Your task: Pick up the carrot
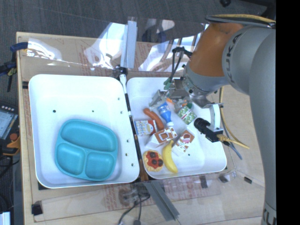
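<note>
Orange carrot (153,117): 1 | banana (169,157): 1 | blue tray (87,149): 1 | jaws' state: cannot tell

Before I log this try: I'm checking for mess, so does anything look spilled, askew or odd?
Nothing looks spilled or broken. The right bin is crowded: the carrot lies slanted among small cartons, with a banana below it. The gripper sits low over the pile's top. The left bin holds a blue tray, lying flat.
</note>
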`<action>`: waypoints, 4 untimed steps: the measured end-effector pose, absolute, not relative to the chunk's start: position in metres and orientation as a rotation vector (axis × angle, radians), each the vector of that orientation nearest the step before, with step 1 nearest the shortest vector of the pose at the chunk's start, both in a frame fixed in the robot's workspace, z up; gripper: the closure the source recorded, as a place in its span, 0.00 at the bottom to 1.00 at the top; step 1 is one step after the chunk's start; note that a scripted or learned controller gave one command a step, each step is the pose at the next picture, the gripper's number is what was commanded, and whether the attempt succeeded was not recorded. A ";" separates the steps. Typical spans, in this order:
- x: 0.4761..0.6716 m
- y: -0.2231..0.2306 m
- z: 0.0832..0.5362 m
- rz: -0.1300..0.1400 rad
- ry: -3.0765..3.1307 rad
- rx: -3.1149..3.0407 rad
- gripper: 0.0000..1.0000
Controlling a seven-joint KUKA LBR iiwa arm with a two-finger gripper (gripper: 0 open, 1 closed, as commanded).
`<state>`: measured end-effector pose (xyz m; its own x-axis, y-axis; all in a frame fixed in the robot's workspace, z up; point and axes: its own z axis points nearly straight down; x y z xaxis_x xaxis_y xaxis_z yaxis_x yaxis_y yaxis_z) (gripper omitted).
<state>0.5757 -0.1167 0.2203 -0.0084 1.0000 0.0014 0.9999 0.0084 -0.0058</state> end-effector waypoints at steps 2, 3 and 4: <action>0.487 -0.154 0.104 -0.025 -2.290 -2.194 0.00; 0.487 -0.157 0.104 -0.028 -2.297 -2.180 0.00; 0.594 -0.159 0.099 -0.014 -2.301 -2.157 0.00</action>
<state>0.5938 -0.1589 0.0991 -0.0642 0.9979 -0.0032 0.9978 0.0642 0.0150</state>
